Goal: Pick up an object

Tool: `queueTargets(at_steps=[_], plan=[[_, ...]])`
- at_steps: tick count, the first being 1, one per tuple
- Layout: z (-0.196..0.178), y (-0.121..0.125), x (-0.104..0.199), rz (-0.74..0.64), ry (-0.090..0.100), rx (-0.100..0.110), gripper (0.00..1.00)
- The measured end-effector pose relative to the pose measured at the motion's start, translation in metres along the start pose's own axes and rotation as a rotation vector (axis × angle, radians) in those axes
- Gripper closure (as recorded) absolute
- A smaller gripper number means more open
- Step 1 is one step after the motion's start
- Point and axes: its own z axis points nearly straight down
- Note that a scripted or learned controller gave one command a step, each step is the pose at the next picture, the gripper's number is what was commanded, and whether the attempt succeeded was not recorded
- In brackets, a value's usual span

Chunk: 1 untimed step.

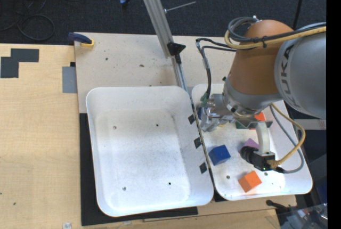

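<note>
"kuka" lettering partly visible on the grey arm (298,71); blue cube (219,154) mid right bin (298,182); orange block (249,181) near its front edge; gripper (213,112) state untellable

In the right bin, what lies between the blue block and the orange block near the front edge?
Nothing: in the camera view, bare white bin floor separates the blue block from the orange block.
</note>
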Motion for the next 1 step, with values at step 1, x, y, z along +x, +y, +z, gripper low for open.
queueTargets(at_steps=[1], plan=[[0.0133,-0.0151,0.0490,0.002,-0.001,0.001,1.00]])
